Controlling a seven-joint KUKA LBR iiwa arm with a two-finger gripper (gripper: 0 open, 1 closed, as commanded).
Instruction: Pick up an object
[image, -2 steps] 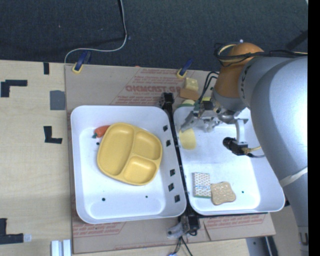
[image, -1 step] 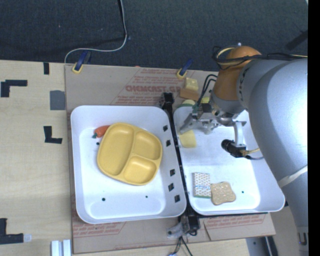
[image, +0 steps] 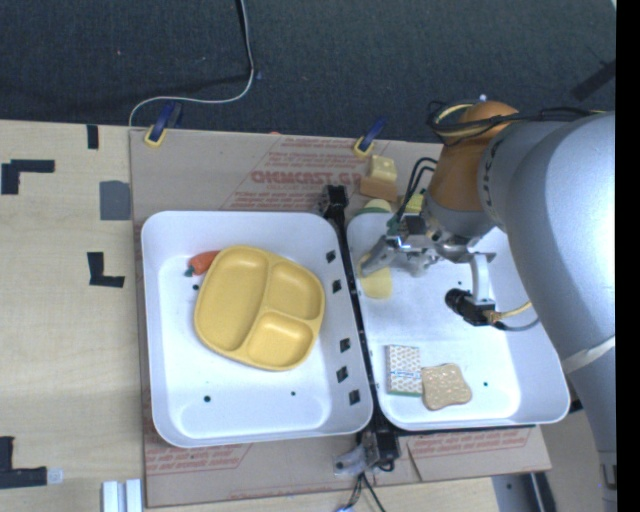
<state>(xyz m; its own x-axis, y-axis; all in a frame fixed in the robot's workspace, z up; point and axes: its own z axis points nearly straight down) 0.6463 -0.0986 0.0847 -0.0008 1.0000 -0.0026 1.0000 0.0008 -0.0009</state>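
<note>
My gripper (image: 393, 254) hangs low over the far left part of the right bin (image: 500, 345), close to the divider between the bins. A pale yellow rounded object (image: 378, 286) lies just below it, touching or nearly touching the tip. A light green and white object (image: 374, 209) rests at the bin's far rim, just behind the gripper. At the near end of the right bin lie a checkered white packet (image: 403, 368) and a tan toast-shaped piece (image: 445, 386), side by side.
The left bin (image: 170, 380) holds a yellow divided plate (image: 260, 306) with a small orange item (image: 203, 262) poking out at its far left edge. A tan block (image: 380, 178) sits on the cardboard behind the right bin. The grey arm covers the right side.
</note>
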